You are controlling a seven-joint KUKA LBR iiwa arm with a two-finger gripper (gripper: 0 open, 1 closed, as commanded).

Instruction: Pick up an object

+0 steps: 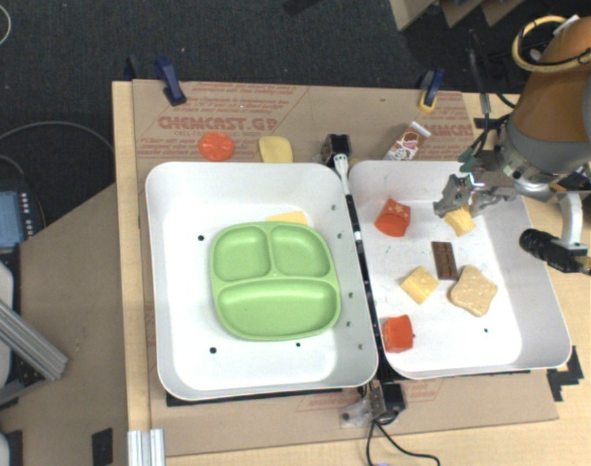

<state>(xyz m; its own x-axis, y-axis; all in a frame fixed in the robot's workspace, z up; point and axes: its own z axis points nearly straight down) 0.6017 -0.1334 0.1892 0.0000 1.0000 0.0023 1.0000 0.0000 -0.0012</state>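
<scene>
small yellow block (460,222) in the right white bin (538,348), near its upper right, right below the gripper (457,200). grey two-finger gripper low over it, touching or nearly so; fingers open or closed, cannot tell, grip unconfirmed. red chunk (392,216) to its left, brown bar (443,259), pale yellow cube (419,284), tan bread-like piece (472,290) and red block (398,332) further down. green divided plate (274,281) in the left white bin (179,348).
</scene>
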